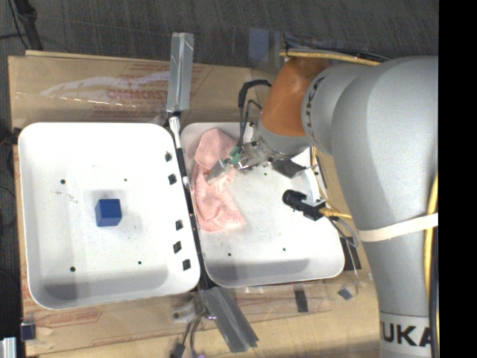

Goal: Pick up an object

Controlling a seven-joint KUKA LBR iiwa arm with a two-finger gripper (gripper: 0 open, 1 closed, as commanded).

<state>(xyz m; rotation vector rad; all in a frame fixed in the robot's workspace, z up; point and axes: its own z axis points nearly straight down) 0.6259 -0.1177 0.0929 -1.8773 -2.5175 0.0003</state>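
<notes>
Right, the arm (373, 170) is taking up most of the right side, grey body with the orange band (287, 103) above the wrist, reaching in over the right bin (298, 263). The left bin (45, 200) is sitting just beside it, the two touching along a hinged divider with black clips (179, 200). Both are resting on a cardboard sheet (89, 88) on the bench.

A pink cloth (212, 181) is lying crumpled in the right bin, running along its left wall from the top corner down to about mid-bin. The gripper (227, 166) is sitting low over the upper half of that cloth, its tip touching or right at the fabric; fingers look to be pinching into the folds but it's too small and cluttered to call, so I cannot tell whether they're spread or pressed together.

A small blue cube (109, 212) is sitting alone in the left bin, left of centre, well apart from the gripper.

A black connector with cable (298, 200) is hanging off the wrist over the right bin's floor.
</notes>
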